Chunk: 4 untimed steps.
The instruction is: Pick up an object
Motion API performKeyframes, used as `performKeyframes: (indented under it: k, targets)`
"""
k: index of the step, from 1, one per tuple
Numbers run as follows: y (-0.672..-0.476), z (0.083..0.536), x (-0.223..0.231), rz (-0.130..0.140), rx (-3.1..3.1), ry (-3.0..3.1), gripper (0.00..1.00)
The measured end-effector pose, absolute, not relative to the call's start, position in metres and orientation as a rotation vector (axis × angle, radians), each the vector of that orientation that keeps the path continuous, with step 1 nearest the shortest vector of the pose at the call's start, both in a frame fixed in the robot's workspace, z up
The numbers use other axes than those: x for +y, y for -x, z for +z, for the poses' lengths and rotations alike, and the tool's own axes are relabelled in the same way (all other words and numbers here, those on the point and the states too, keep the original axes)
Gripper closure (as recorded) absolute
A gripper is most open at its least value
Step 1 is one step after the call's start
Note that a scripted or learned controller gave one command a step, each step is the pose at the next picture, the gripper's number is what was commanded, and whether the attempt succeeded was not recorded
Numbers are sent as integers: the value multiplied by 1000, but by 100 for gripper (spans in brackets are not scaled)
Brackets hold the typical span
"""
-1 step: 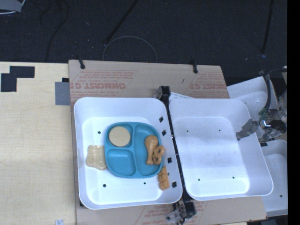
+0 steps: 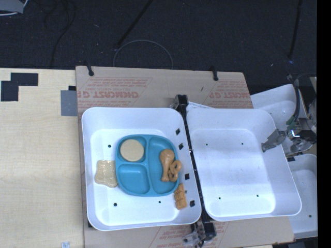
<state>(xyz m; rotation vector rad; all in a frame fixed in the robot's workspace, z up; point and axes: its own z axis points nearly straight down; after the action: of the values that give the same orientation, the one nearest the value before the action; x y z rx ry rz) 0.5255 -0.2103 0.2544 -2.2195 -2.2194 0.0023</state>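
Two shallow white bins are sitting side by side on the tabletop (image 2: 36, 154), resting on a cardboard sheet (image 2: 155, 89) with red print.

The blue divided plate (image 2: 135, 182) is lying in the left bin (image 2: 98, 123), and everything else is placed here relative to it. In its upper left compartment a round tan disc (image 2: 131, 150), like a flat biscuit, is lying flat. In the plate's right-hand compartment a tan pretzel-shaped piece (image 2: 170, 165) is lying, running along the compartment's length. Just off the plate's left edge, touching or nearly touching it, a pale yellowish piece (image 2: 106, 173) is lying on the bin floor. Just off the plate's lower right corner, a small orange-brown block (image 2: 180, 197) is lying against the bin's right wall.

To the right of the plate, beyond the black divider, the right bin (image 2: 269, 123) is sitting. Well apart from the plate, at that bin's far right rim, the gripper (image 2: 279, 138) is reaching in, one grey finger pointing down and left over the rim. It is gripping nothing; how far the fingers are spread cannot be told from here.
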Motion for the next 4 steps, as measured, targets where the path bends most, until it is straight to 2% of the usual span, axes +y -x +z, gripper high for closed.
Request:
performKeyframes:
  k: [3,4]
  targets:
    - [-524,106,-193,4,-2215,2218,0]
    - [-524,119,-195,3,-2214,2223,100]
